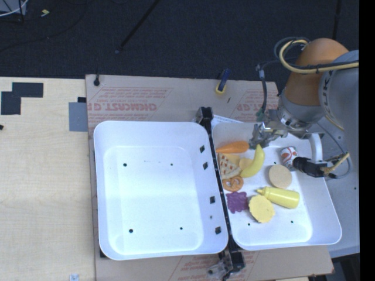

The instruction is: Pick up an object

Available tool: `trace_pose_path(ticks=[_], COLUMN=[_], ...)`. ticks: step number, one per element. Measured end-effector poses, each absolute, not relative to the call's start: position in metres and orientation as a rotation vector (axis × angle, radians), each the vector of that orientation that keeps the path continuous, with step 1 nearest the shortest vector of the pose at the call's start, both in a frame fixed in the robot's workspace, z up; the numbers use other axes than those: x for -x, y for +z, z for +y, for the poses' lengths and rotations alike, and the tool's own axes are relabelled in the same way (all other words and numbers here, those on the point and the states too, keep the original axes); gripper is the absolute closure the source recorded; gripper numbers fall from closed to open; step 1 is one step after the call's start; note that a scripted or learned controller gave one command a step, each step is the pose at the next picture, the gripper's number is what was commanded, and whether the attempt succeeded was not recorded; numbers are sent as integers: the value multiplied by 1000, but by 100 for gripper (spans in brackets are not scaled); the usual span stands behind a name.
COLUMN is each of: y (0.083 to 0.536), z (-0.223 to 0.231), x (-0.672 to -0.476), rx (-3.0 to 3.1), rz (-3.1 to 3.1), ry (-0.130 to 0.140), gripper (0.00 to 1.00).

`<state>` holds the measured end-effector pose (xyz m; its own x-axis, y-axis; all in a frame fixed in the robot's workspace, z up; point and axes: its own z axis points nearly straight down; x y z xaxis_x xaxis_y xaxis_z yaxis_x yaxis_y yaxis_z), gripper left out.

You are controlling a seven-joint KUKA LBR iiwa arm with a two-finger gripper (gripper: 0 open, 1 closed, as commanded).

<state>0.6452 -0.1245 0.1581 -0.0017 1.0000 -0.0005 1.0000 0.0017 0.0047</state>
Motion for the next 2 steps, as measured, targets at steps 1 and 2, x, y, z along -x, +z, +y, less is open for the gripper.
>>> trace_pose_path(ticks=[1, 2], y=[153, 84], z=[-124, -144], x=[-644, -598], rx=[-2221, -2229], rz=[2224, 2224], ry=[-2, -10], gripper=[0, 0])
